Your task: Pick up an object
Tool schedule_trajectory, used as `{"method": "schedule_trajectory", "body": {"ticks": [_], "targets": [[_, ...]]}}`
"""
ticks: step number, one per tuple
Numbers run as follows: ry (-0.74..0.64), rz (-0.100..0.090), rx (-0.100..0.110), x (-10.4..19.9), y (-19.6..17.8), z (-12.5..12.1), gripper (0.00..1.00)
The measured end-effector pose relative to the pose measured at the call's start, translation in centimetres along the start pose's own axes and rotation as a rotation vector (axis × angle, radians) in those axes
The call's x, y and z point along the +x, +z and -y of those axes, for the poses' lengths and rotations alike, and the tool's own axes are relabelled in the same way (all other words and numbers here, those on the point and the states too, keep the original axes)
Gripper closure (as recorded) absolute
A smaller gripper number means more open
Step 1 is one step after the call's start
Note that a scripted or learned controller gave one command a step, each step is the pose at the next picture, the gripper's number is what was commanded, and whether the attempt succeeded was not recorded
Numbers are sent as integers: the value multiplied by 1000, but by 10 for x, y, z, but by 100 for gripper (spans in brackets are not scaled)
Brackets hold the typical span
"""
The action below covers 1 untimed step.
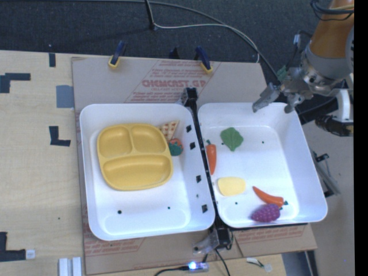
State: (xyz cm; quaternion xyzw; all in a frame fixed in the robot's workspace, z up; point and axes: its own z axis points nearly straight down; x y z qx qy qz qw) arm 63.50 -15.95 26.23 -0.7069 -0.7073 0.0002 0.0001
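Gripper (277, 99) spread, holding nothing, hovering over far rim of right bin (305, 154). In that bin: green leaf (232, 138) near far-left, carrot (211, 157) along left wall, yellow piece (231, 186), orange pepper (268, 196), purple grapes (265, 213) near front edge. Left bin (92, 171) holds yellow divided plate (135, 156).

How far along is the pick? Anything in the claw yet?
Nothing looks picked yet. The claw sits open over the right bin's far rim, nothing between its fingers. The green leaf, carrot, yellow piece, orange pepper and grapes lie untouched. Descent, grasp, lift remain.
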Motion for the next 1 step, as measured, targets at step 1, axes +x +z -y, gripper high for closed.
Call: {"method": "schedule_trajectory", "body": {"ticks": [1], "targets": [[-1,0,0,0,-10,0,100]]}}
